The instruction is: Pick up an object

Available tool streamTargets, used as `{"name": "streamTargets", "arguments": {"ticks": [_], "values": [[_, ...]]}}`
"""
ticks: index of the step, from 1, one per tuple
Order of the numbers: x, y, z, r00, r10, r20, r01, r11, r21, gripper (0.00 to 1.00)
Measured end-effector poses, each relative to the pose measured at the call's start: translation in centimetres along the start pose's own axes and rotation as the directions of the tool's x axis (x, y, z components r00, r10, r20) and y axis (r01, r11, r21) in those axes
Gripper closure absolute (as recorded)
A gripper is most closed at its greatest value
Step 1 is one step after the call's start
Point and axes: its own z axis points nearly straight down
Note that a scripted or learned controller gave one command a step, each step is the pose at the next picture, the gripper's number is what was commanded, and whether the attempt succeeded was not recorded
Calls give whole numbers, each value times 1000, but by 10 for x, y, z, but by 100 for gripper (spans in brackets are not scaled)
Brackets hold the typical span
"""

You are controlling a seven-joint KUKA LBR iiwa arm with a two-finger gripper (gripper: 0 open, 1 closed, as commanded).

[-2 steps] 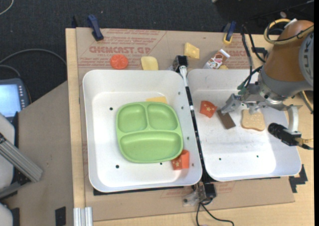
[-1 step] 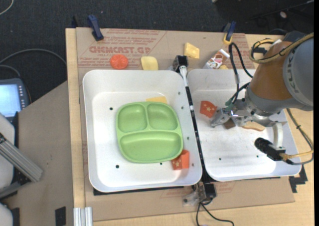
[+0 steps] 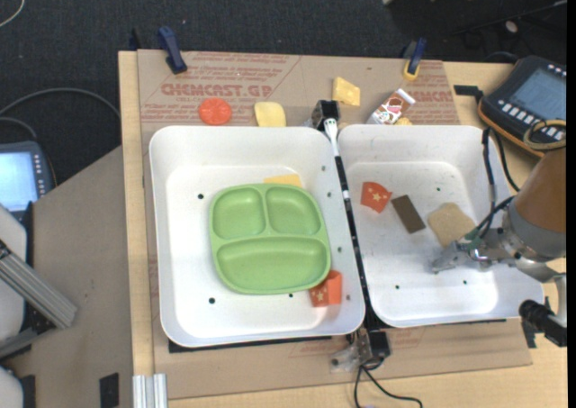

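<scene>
Where arm reaches into right bin [image 3: 477, 140], tan flat block [image 3: 449, 222] lies beside it; grip state unclear.

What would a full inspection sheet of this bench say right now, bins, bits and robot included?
Surface: brown board bearing two white bins, left bin and right bin.
Job's things: red block, dark brown block and tan block in the right bin; green divided plate, orange block at its corner and yellow piece behind it in the left bin.
Clutter: orange disc, two yellow pieces and small printed packet on the board behind the bins.
Grippers: gripper low in the right bin, beside the tan block; holding nothing seen.
Cables: black cable at the front edge.
Surroundings: blue clamps, handheld controller.
</scene>
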Motion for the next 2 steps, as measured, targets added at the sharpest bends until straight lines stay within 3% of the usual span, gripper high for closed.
{"name": "streamTargets", "arguments": {"ticks": [1, 2], "values": [[38, 84, -1, 1000, -17, 2, 17, 1000, -14, 0], [11, -3, 0, 1000, -4, -2, 4, 1000, 1, 0]]}}
